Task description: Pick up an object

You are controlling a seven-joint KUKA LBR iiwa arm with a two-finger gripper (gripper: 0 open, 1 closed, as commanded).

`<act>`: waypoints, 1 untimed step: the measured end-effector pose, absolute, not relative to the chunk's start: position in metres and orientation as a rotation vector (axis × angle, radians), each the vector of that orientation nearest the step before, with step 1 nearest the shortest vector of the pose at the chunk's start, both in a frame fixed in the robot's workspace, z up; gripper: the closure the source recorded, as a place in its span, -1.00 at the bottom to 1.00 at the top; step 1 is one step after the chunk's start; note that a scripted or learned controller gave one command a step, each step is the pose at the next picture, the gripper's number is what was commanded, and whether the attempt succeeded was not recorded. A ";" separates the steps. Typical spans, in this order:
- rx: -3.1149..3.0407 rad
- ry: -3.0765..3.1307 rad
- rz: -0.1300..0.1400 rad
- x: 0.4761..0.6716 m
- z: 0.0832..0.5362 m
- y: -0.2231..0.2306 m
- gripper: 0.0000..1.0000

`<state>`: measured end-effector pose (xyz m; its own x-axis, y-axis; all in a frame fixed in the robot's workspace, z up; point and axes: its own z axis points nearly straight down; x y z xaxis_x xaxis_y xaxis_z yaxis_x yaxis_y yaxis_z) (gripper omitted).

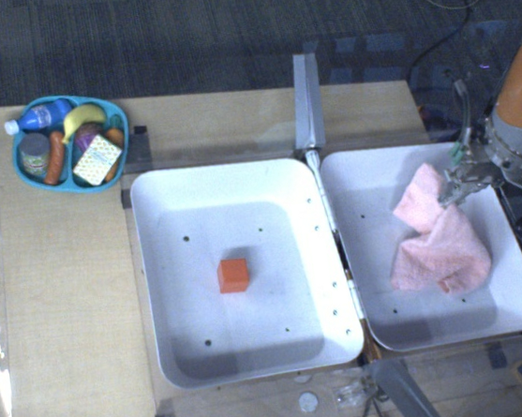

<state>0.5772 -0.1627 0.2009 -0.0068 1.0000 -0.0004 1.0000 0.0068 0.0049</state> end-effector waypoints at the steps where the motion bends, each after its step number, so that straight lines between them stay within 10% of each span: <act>1: 2.086 2.334 0.011 0.619 0.099 -0.162 -1.00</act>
<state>0.6185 -0.1620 0.0994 -0.1121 0.9937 -0.0035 0.9936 0.1121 0.0125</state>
